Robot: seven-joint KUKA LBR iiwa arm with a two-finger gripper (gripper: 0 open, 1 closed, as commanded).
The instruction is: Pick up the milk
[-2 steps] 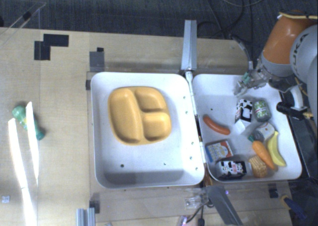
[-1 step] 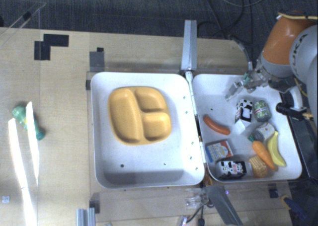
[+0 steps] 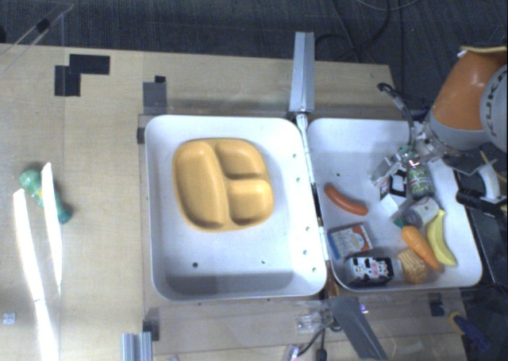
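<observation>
Hanging low over the far right part of the right-hand shallow white plastic bin (image 3: 333, 136): a two-finger metal gripper (image 3: 403, 163) on the grey arm with the orange band (image 3: 470, 97). Too small and cluttered at the tip to judge; cannot tell whether wide, narrow or closed on anything.

Lying flat in that same bin, well apart from the gripper: a small black-and-white patterned milk carton (image 3: 370, 269). Placed below the gripper in the view, toward the near rim, and a little to its left. Touching nothing of the gripper.

Standing just beside the gripper, at its lower right: a small dark green can with a printed label (image 3: 418, 182). Cannot tell whether touching it or not.

Down and to the left of the gripper, near but apart: a red-orange sausage (image 3: 346, 200), lying at a slant. Farther down on that same side, between the gripper and the milk carton: a small blue and orange printed box (image 3: 350, 238).

Straight below the gripper: a small grey lump (image 3: 409, 214), then an orange carrot (image 3: 420, 247) and a pale yellow ridged piece (image 3: 413, 266). Down and to the right of the gripper: a yellow banana (image 3: 440, 238), beside the carrot.

Well to the left of the gripper: the second shallow white plastic bin (image 3: 238, 276), bearing a yellow divided plastic tray (image 3: 223, 183).
</observation>
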